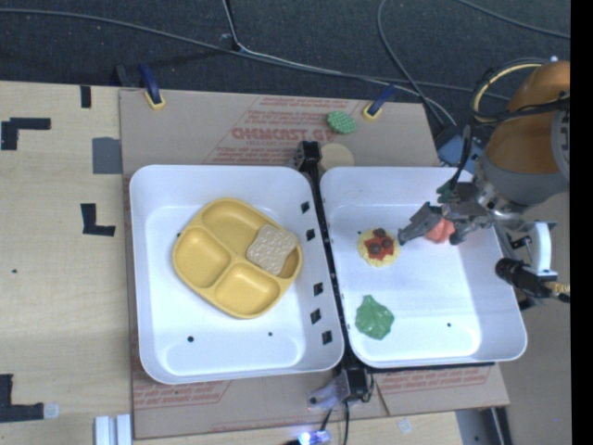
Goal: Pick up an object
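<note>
In the camera view the gripper (434,225) hangs over the right bin (491,341), near that bin's far right part. Its two dark fingers (419,222) stand apart, and an orange-red object (441,231) sits between them, gripped; the object's shape is hard to make out because the fingers and the wrist cover much of it. Whether the object is lifted clear of the bin floor cannot be told from this angle. The arm (528,146) enters from the right, its orange band at the picture's edge, and it hides the right bin's far right corner.

Just left of the gripper, on the right bin's floor, lies a small yellow pizza toy (378,247) with red and dark topping, apart from the fingers. Nearer the right bin's front wall lies a green leafy toy (374,317), well apart from the gripper.

Left of the right bin, and touching it along a dark divider, stands the left bin (167,341). It holds a yellow divided plate (222,267), with a tan cracker (271,248) resting on the plate's right part. Beyond the right bin's far left corner, on the cardboard, lies a small green dotted piece (341,121). Cables (306,61) run across the dark floor behind the bench.
</note>
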{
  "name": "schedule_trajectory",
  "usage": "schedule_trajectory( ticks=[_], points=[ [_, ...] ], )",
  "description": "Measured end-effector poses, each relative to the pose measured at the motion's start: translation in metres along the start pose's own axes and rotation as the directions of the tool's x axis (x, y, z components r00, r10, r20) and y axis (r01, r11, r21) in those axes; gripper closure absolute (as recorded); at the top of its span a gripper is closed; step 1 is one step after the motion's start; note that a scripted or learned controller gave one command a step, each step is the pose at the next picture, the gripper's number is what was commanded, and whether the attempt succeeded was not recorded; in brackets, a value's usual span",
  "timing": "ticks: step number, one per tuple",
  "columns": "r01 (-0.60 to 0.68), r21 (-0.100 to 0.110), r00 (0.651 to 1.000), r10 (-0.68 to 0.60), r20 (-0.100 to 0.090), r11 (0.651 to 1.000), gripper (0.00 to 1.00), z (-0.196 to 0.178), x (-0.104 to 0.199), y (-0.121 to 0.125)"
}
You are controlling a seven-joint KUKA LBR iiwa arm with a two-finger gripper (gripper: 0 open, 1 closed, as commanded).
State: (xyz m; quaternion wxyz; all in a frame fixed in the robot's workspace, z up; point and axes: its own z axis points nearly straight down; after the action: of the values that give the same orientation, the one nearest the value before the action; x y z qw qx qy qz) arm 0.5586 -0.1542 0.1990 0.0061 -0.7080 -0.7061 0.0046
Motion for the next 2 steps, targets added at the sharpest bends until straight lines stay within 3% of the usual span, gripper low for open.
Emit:
schedule_trajectory(
  ticks=[1,2],
  points=[
    [0.004,-0.013,1.0,-0.004,0.002,1.0,0.0,-0.008,0.0,0.003],
    [0.004,-0.013,1.0,-0.004,0.003,1.0,0.0,0.053,-0.001,0.008]
  ],
)
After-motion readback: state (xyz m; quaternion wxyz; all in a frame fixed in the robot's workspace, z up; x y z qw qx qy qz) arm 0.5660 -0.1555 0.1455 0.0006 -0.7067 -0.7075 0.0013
